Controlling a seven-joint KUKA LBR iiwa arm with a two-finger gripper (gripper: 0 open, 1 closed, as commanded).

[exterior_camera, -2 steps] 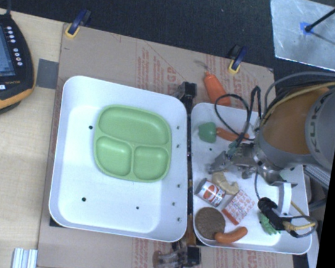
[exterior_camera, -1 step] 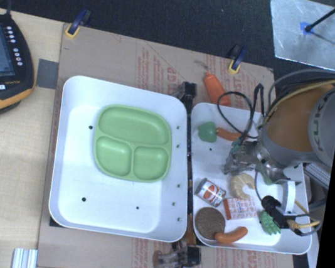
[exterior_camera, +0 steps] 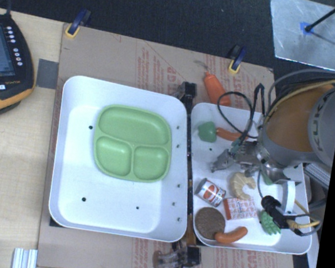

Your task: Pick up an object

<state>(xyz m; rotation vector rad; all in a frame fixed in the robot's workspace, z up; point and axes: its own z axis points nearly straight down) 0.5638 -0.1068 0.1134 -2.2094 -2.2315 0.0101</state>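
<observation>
1. The gripper (exterior_camera: 225, 162) is low in the right bin (exterior_camera: 301, 248), near its middle; fingers look spread apart with nothing between them, though they are small and dark here.
2. No object is picked yet. Candidates all sit in the right bin: green piece (exterior_camera: 207, 131) near the far-left corner, orange carrot-like piece (exterior_camera: 226, 134) just beside it, striped can (exterior_camera: 211, 193) by the left wall, cream lump (exterior_camera: 241, 184) mid-bin.
3. Risk: fingertips stand between the green piece and the can, over bare floor, so closing here would likely grab air.
4. Risk: the can lies on its side close to the left wall and may roll away from a finger or leave no room for one.
5. Risk: the near edge is crowded, with brown disc (exterior_camera: 209, 222), sausage (exterior_camera: 231, 235) and red-white packet (exterior_camera: 240, 208) touching or nearly so; a double grab or a shove is likely.
6. Risk: black cables (exterior_camera: 235, 110) loop over the far edge of the bin and could snag on the wrist.
7. The left bin (exterior_camera: 70, 146) holds a green divided tray (exterior_camera: 133, 143), well apart from the arm.
</observation>
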